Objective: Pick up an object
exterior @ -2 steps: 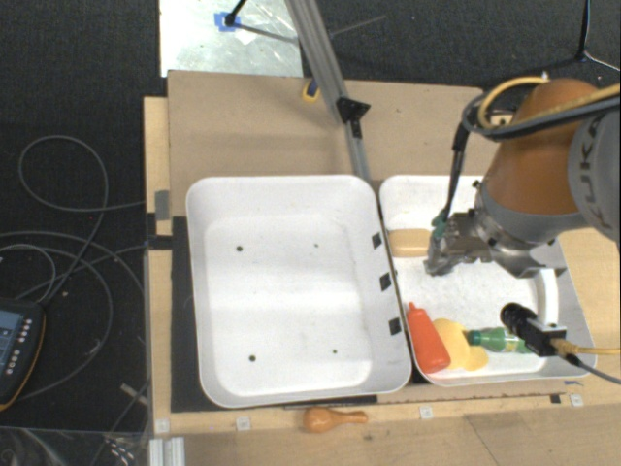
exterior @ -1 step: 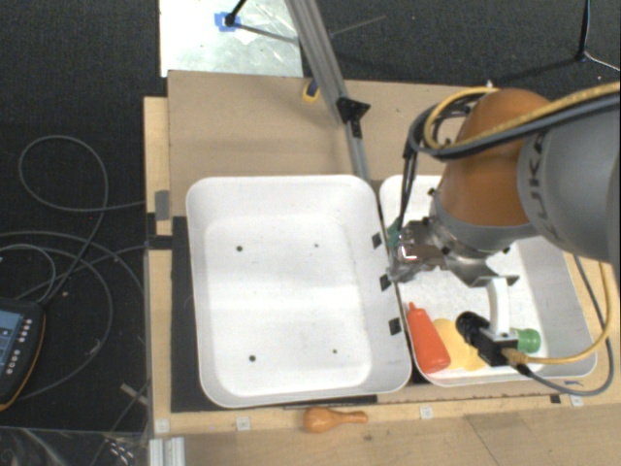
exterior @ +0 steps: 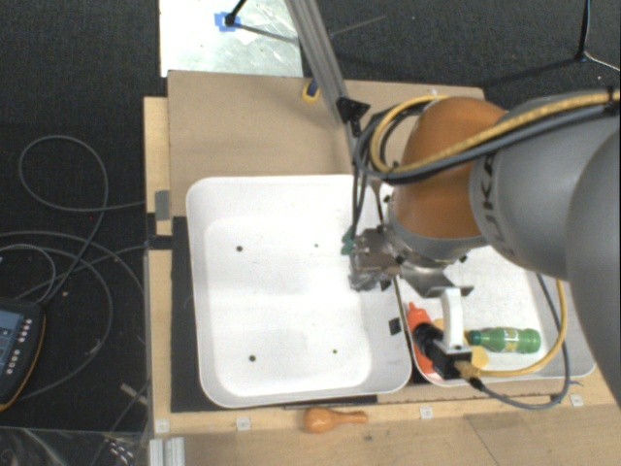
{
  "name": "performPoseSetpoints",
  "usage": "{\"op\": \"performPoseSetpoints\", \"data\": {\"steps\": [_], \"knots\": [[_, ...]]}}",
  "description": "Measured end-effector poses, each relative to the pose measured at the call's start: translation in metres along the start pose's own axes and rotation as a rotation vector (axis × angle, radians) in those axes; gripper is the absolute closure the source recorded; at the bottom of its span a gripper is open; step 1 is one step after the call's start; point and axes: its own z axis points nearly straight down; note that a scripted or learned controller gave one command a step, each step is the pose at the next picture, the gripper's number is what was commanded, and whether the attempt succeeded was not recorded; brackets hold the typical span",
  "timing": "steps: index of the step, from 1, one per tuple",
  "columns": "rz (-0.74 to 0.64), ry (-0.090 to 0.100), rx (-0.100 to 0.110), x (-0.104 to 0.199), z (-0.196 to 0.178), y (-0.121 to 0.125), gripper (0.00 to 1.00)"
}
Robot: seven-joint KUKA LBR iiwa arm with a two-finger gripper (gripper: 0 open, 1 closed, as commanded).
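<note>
Claw (exterior: 369, 265) low over the wall between the two bins; cannot tell whether open or closed. Nothing seen gripped. At 4 o'clock from claw, well apart: bottle (exterior: 505, 339), green, lying on its side in right bin (exterior: 500, 294). At 9 o'clock from bottle, in same bin: orange thing (exterior: 418, 318), partly hidden, kind unclear. At 9 o'clock from claw: left bin (exterior: 281, 289). At 6 o'clock, outside bins, on bench (exterior: 243, 124) front edge: wooden piece (exterior: 335, 417), pear-shaped.
</note>
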Motion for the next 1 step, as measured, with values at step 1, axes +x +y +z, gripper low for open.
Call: {"op": "performPoseSetpoints", "data": {"steps": [1], "knots": [[0.008,-0.002,0.0,-0.0042,-0.0001,0.0006,0.0]]}}
